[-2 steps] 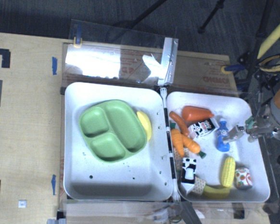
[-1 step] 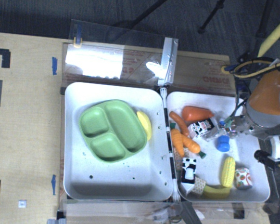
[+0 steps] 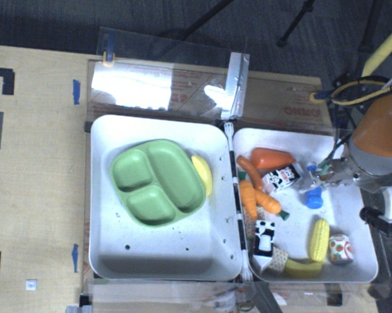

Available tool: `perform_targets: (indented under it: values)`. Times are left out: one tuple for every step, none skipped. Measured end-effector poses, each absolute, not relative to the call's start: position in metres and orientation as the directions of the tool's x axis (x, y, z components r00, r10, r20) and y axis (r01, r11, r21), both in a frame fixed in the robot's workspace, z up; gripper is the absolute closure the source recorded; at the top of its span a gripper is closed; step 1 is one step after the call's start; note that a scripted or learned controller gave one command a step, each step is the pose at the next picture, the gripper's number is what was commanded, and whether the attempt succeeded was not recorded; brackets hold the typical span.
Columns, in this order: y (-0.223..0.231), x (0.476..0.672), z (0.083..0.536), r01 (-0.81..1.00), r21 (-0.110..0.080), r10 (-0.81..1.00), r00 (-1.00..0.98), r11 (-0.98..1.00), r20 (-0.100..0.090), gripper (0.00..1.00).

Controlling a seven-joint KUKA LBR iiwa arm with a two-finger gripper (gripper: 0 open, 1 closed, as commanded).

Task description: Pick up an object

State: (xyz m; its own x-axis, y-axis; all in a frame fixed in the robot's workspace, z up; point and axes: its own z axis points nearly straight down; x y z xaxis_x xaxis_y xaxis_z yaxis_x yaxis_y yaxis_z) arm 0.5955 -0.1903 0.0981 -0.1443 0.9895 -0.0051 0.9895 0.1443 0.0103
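Holding a green tray (image 3: 157,181), the left bin (image 3: 101,246) neighbours carrots (image 3: 257,196) and corn (image 3: 319,239) (end effector (image 3: 327,171) grip unreadable).

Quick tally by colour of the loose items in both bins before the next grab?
Orange or red: 3, a pepper and two carrots
Yellow: 3, corn, banana and the piece beside the plate
Black-and-white: 2 cartons
Blue: 1
Green: 1 plate
White patterned: 1
Total: 11
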Motion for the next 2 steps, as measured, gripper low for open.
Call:
perform_targets:
  values:
    - [-0.220, 0.633, 0.096, 1.000, -0.011, 1.000, 0.013, -0.013, 0.004, 1.00]
    - [-0.179, 0.590, 0.208, 0.996, 0.001, 0.996, 0.095, -0.095, -0.001, 1.00]
